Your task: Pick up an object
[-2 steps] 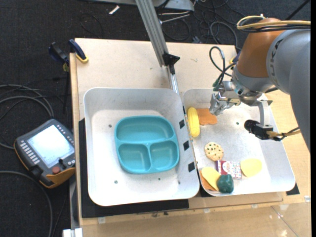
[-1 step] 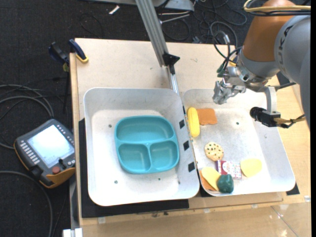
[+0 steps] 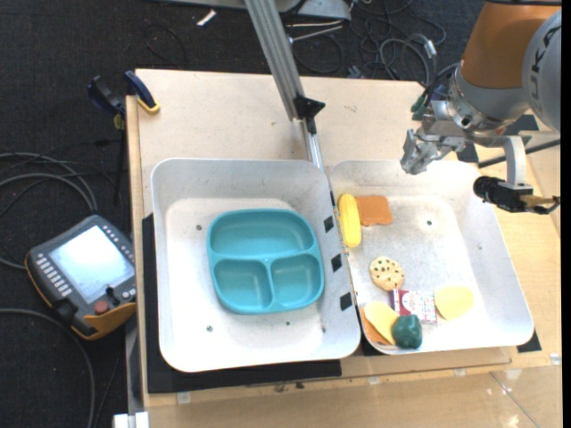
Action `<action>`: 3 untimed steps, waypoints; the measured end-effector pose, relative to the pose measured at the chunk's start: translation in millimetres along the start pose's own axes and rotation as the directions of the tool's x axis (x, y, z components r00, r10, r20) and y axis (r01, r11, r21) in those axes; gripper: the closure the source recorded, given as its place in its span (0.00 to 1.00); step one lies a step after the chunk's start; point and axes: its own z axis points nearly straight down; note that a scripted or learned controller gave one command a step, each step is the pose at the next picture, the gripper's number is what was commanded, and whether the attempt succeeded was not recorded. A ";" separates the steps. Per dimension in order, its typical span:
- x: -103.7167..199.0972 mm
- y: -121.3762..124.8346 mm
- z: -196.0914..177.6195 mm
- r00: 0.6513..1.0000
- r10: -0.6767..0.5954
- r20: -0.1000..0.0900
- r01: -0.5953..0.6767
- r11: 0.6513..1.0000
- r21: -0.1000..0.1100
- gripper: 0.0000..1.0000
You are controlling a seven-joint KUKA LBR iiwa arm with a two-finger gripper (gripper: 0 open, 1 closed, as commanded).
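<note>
Toy food lies scattered in the right bin (image 3: 500,266), and the banana (image 3: 349,219) serves as the landmark here — it sits upright against the bin's left wall. Touching its right side is an orange slab (image 3: 375,210); below it, a spotted cookie (image 3: 386,273); further below, near the front rim, a green piece (image 3: 408,332), a yellow wedge (image 3: 379,319) and a pale yellow slice (image 3: 454,302). The end effector (image 3: 417,160) hangs above and right of the banana, over the far rim, holding nothing. The banana looks light, hard and smooth — likely slippery, so best pinched across its narrow middle
</note>
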 end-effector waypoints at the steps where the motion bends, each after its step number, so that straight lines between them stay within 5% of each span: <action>1: 52.7 -11.1 16.7 1.000 -0.006 -0.002 0.006 1.000 0.009 1.00; 3: 164.9 -39.0 20.8 1.000 -0.007 -0.003 0.007 1.000 0.009 1.00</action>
